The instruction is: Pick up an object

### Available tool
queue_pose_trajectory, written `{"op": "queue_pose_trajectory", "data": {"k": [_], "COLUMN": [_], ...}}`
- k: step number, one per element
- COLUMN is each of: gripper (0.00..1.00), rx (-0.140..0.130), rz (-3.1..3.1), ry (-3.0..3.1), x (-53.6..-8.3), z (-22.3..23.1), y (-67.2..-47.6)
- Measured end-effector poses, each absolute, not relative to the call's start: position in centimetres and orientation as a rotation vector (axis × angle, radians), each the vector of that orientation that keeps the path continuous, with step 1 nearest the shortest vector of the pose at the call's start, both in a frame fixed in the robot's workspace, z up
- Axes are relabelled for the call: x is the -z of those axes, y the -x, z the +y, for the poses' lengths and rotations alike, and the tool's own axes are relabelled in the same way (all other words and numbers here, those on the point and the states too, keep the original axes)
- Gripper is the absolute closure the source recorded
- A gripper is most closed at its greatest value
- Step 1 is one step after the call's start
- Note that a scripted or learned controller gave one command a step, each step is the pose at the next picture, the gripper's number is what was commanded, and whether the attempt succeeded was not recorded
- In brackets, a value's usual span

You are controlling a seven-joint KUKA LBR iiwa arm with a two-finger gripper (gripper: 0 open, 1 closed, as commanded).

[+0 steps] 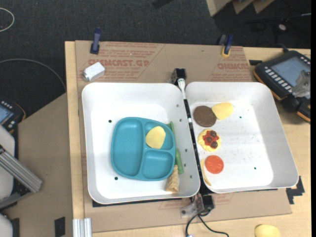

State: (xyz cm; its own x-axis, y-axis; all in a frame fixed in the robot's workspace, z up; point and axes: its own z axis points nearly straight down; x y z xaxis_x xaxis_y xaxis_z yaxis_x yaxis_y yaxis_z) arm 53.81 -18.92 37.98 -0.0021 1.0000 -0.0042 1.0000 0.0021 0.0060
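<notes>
Right, you're at the very start: nothing is picked yet. Your candidates line the right bin's (256, 132) left side: brown disc (204, 116), red disc (214, 164). Jaw state: can't tell.

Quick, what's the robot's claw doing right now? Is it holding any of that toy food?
Gripper: its state cannot be told from this view. The yellow piece lies on the teal tray; nothing is lifted.

Yellow object (267, 230) at the bottom edge, cut off, identity unclear.
</notes>
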Motion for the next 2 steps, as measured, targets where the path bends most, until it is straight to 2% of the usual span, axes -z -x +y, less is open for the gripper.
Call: {"op": "queue_pose_trajectory", "data": {"k": [1,2], "gripper": [1.00,1.00], "rx": [0.002,-0.001], "rz": [2.221,2.218], "ry": [-2.224,-2.217], "x": [-33.0,-34.2], "z": [-22.5,-22.5], "y": [-51.1,-51.2]}}
